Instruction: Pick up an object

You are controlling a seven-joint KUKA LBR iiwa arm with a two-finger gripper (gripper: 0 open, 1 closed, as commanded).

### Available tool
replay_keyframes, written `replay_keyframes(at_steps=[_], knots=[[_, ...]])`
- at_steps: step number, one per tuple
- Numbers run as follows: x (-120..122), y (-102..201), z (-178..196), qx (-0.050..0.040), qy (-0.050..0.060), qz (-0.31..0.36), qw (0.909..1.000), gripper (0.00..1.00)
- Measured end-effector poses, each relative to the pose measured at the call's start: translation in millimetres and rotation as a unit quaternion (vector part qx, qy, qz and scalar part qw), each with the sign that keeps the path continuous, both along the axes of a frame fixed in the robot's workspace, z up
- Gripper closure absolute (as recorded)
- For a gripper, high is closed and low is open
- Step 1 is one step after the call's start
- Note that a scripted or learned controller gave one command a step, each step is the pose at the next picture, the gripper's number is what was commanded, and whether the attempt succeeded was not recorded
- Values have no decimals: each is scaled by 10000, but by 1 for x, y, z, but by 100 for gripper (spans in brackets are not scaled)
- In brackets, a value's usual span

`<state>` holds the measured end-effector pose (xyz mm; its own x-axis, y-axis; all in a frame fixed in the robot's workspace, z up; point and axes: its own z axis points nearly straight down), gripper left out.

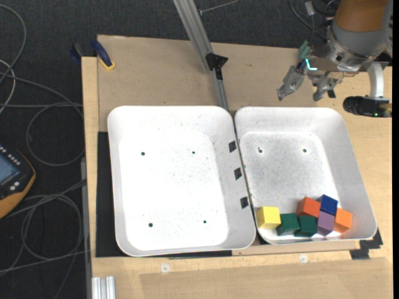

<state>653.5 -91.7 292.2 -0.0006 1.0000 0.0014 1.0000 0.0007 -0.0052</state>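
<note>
Fingers [307, 87] are seen spread open, holding nothing, above the counter [156, 73] at 12 o'clock of the right bin [349, 142]; blocks [305, 217] are clustered against its 6 o'clock rim.

Arm [361, 17] cut off at top edge.

Colours on the bench

Two white bins, left [128, 126] and right [349, 148], both speckled with dark flecks; the right holds a yellow block [270, 216], two green blocks [297, 224], a blue block [328, 203], a purple block [326, 222] and orange blocks [308, 206]. The bench [156, 73] is tan; the arm [365, 11] grey with an orange band.
</note>
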Motion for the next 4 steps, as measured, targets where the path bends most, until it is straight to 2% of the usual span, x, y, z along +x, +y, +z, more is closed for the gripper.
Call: replay_keyframes(at_steps=[1, 4], knots=[[1, 0, 3, -5, -21, 5, 10000, 0], [-5, -2, -186, -1, 16, -3, 10000, 0]])
